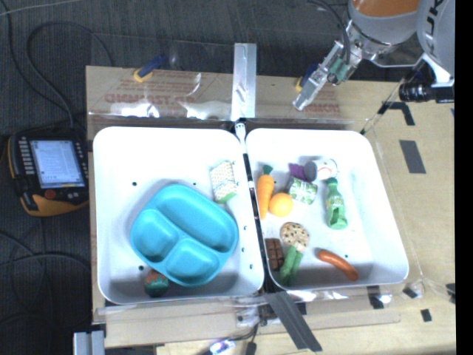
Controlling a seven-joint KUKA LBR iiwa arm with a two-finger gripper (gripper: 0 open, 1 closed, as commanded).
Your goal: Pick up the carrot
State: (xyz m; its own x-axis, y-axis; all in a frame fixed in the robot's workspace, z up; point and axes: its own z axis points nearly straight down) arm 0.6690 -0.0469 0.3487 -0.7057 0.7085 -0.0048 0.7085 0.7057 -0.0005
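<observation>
Carrot (264, 193): lies lengthwise in the right bin (384, 198), against its left wall, green top pointing away, just beside an orange fruit (281, 204).
Claw (307, 93): hangs above the bench behind the right bin, well apart from the carrot; grip unreadable, nothing seen held.

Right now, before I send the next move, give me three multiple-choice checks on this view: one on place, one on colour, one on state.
1. The carrot lies:
A. in the right bin, against its left wall
B. on the blue tray
C. outside both bins

2. The bottle in the right bin is:
A. red
B. green
C. black

3. The hand is:
A. inside the left bin
B. touching the carrot
C. above the bench beyond the bins

Answers:
1 A, it lies beside the divider.
2 B, its body is green.
3 C, it hangs past the right bin's far rim.
</observation>
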